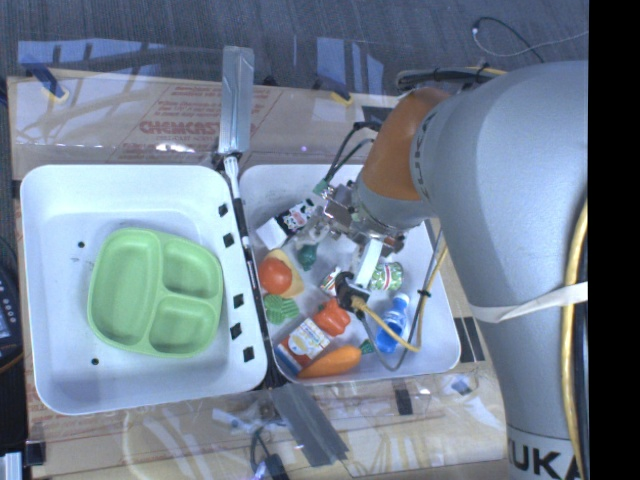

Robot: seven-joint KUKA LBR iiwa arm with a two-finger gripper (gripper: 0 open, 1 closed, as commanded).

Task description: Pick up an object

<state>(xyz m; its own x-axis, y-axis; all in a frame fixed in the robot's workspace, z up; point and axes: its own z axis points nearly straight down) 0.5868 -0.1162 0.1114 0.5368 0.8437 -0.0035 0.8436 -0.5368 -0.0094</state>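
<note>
Clutter filled the right bin (445,343): carrot (330,361) and bottle (312,334) against its near wall, tomato (277,275) by the divider. The gripper (335,230) hung over the middle; its grip could not be told. The left bin (50,198) held a green tray (155,293).

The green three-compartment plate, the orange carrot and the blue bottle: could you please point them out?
green three-compartment plate (150,290), camera view, central ridge
orange carrot (332,362), camera view, middle of body
blue bottle (396,318), camera view, its side

Orange carrot (332,362) lying flat by the right bin's near wall, orange-capped juice bottle (312,335) tilted just behind it.
</note>
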